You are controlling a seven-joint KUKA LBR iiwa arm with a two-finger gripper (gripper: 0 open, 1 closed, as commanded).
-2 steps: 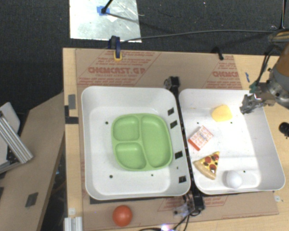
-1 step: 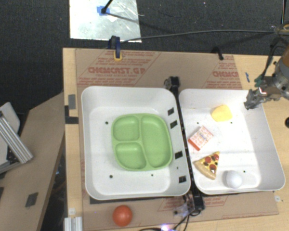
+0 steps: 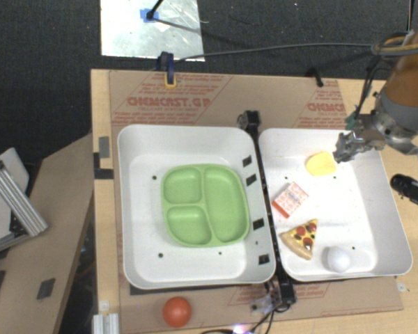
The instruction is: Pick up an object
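Note:
The right bin (image 3: 386, 186) holds a yellow rounded object (image 3: 320, 163) near its back, a red-and-white packet (image 3: 290, 199) in the middle, a pizza slice toy (image 3: 301, 237) and a white ball (image 3: 338, 259) toward the front. My gripper (image 3: 345, 149) hangs at the back right of this bin, just to the right of the yellow object and close to it. Nothing shows between its tips.
The left bin (image 3: 136, 145) carries a green divided tray (image 3: 204, 204). An orange ball (image 3: 177, 310) lies on the bench in front of the left bin. Black clips run along the seam between the bins. A cable crosses the dark backdrop behind.

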